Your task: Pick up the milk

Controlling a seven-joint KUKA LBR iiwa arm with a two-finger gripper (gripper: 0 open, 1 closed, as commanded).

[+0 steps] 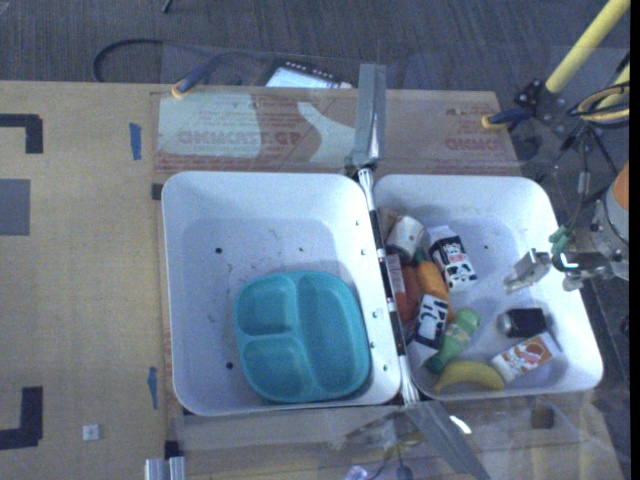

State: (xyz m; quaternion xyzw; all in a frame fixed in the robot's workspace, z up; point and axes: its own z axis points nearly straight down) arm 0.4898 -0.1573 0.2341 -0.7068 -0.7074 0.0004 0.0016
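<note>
Milk is the target, and the gripper [528, 268] hangs over the right bin [545, 203], near that bin's right wall, with nothing seen in its hold. Whether it is open or closed cannot be told at this size. It sits there because the arm reaches in from the right, and every loose thing lies in that bin.

Nearest the gripper, just below it, is one black object [525, 321], and below that one orange-and-white carton [525, 356]. To the gripper's left, apart from it across bare bin floor, stands the milk [452, 258], which I take to be the small carton with black-and-white patches. It lies tilted near the bin's middle, touching an orange item [425, 278].

A second black-and-white patched carton [432, 320] lies lower down, so there may be two milks; which one is meant cannot be settled. Both are crowded against the left wall of the bin, probably where they tumbled together.

Further out are one white cup [405, 234] at the top of the heap, one green bottle [458, 333] and one banana [470, 376] at the near edge.

Beyond the divider, the left bin [200, 228] holds one teal tray [300, 336] with three compartments. Two bins in all rest on the table [70, 298].
</note>
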